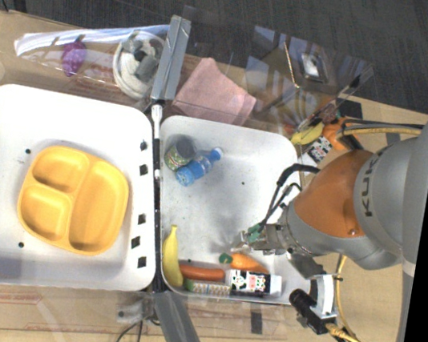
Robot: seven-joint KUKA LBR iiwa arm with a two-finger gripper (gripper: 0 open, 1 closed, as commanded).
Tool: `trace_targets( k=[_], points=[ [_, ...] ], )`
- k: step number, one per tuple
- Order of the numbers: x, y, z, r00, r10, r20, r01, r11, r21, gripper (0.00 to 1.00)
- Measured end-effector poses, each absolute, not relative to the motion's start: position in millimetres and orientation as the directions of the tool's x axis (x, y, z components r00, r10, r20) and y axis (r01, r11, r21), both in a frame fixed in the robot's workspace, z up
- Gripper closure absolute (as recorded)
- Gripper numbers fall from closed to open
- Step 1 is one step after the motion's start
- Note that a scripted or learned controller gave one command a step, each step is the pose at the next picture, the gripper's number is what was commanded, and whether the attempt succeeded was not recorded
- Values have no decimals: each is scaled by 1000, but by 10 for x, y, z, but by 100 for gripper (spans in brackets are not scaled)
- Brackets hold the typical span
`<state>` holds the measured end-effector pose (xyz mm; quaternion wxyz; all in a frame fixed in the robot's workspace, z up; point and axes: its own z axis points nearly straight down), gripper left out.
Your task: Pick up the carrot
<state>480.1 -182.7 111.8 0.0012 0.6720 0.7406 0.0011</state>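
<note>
The carrot (244, 262), small and orange with a green top, lies near the front edge of the right bin (224, 208), just above a white milk carton (255, 282). My gripper (257, 236) hangs low over the bin, just behind the carrot and slightly to its right, with the grey and orange arm (337, 211) behind it. The arm's bulk hides the gripper's end. Nothing shows lifted off the bin floor.
In the right bin, a red sausage (201, 271) and a banana (170, 256) lie to the carrot's left at the front. A blue bottle (198, 166) lies at the back left. The left bin holds a yellow divided plate (73, 199). A pink cloth (215, 93) lies behind the bins.
</note>
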Motion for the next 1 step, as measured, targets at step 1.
trace_targets(
  k=[1],
  points=[
    [4794, -1827, 1113, -97, 995, 0, 995, 97, 1, 0]
  ],
)
